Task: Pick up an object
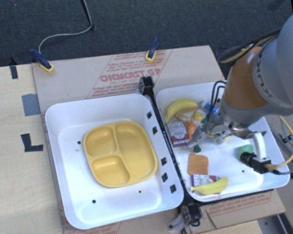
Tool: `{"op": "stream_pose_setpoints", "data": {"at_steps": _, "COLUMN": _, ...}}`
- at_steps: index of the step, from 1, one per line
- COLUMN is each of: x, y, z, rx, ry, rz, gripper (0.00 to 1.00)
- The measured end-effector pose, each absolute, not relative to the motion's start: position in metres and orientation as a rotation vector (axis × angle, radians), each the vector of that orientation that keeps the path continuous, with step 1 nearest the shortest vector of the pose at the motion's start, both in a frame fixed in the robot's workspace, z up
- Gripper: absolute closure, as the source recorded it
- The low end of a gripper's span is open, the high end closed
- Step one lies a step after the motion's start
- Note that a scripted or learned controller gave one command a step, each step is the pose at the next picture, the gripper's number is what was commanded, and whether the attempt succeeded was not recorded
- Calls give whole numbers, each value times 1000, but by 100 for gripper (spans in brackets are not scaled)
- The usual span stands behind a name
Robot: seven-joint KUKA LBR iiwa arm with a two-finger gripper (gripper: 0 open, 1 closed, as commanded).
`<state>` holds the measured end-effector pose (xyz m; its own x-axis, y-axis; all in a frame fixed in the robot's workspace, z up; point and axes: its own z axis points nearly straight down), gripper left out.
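My gripper hangs low over the middle of the right bin, under the arm's orange band. Right beside it to the left lie an orange carrot-like piece, a white and pink carton and a small green piece. A yellow banana lies at the bin's back left. An orange toast slice, a red and white packet and a second banana lie toward the front. I see nothing held by the gripper.
The left bin holds a yellow divided plate. A green object sits at the right bin's right side next to the arm's cable. A black divider runs between the bins.
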<state>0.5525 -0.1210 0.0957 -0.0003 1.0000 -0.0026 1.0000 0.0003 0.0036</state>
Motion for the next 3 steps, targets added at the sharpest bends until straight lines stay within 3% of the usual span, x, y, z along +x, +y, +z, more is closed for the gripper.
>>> {"op": "stream_pose_setpoints", "data": {"at_steps": 1, "x": 552, "y": -120, "z": 105, "rx": 2218, "ry": 2222, "rz": 1, "gripper": 100}}
{"op": "stream_pose_setpoints", "data": {"at_steps": 2, "x": 552, "y": -120, "z": 105, "rx": 2217, "ry": 2222, "rz": 1, "gripper": 0}}
{"op": "stream_pose_setpoints", "data": {"at_steps": 3, "x": 552, "y": -119, "z": 114, "rx": 2217, "ry": 2225, "rz": 1, "gripper": 100}}
